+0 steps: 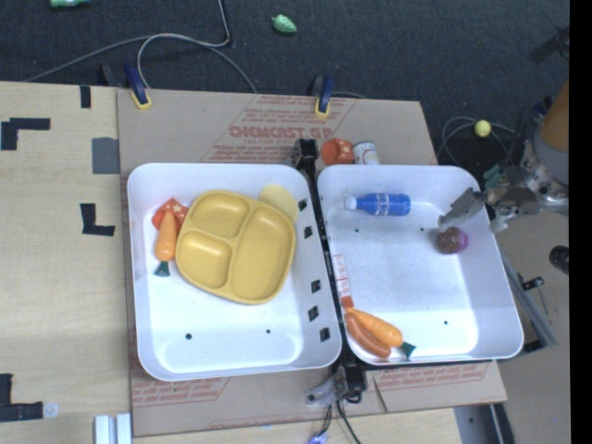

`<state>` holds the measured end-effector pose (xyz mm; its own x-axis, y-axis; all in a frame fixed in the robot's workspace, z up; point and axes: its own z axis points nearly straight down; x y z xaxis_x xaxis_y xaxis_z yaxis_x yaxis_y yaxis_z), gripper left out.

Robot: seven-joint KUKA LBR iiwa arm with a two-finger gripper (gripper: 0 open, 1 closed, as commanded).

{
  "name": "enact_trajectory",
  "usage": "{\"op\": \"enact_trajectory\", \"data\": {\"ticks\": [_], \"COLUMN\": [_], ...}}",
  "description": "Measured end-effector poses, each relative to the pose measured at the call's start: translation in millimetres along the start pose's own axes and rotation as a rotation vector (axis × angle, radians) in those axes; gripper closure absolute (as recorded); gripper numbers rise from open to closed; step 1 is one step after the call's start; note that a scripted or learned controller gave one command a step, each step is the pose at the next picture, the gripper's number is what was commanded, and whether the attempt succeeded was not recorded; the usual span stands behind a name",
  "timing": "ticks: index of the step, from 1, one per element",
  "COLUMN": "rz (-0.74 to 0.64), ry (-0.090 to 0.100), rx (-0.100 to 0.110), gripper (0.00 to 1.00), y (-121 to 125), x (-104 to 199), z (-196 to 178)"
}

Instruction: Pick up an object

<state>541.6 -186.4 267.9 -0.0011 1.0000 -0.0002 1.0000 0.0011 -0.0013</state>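
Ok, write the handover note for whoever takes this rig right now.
Gripper: at the right bin's upper right edge, beside the purple ball; nothing seen between its fingers.
Right bin: blue bottle near the top wall, purple ball at the right, carrot at the lower left corner.
Left bin: yellow tray, small carrot along the left wall.
Done: nothing lifted yet.
Left: grasp one object, probably the ball as the nearest, and raise it.

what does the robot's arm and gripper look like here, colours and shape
At the view's right edge, the arm shows a grey body with an orange band above the wrist. The gripper is a cluttered grey and dark metal assembly with small coloured parts, ending in a thin, dark grey finger.
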Motion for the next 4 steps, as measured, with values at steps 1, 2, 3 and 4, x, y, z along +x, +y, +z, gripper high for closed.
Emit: {"op": "enact_trajectory", "data": {"ticks": [1,2,3,4], "rz": [0.001,-0.001,0.0,-0.001], "ry": [0.001,0.0,-0.001,-0.003], "rx": [0.004,0.0,-0.004,-0.008], "gripper": [0.0,0.0,0.0,0.0], "y": [56,98,66,25], "x": [-37,-36,-37,-37], "z": [117,130,181,181]}}
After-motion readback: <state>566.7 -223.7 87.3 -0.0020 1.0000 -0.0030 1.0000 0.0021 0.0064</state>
